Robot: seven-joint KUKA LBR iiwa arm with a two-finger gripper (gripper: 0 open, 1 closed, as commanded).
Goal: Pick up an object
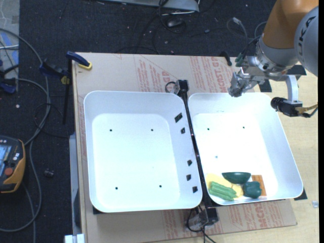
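- the objects sit bunched in the near corner of the right bin [283, 151]: a ridged green piece [222, 191], a dark green bowl-like piece [236, 176], a teal lump [252, 189], an orange block [258, 179] and a yellow sheet [217, 179] under them.
- the left bin [101, 156] lies just beside it on the tabletop [152, 70].
- the end effector [237, 88] hangs over the right bin's far edge, well apart from the cluster; i cannot tell its state.
- step in hand looks like the approach: next it should travel nearward and descend over one piece.
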